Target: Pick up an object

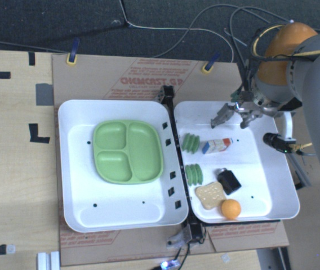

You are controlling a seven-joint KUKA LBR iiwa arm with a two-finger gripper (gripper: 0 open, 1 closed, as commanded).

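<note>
Tube (216, 145), red-and-white, right bin (272, 173): end effector (234, 116) above, fingers spread, holding nothing; apparently offset, so closing may miss or nudge it away.

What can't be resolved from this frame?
- Small white tube with red and blue ends, camera view: label too small to read.
- Black block, camera view: too small and dark to identify.
- End effector, camera view: blurred; nothing visible between its splayed fingers, though contact with the right white bin beneath can't be judged.
- Grey arm with orange band, camera view: cut off by the right edge.
</note>
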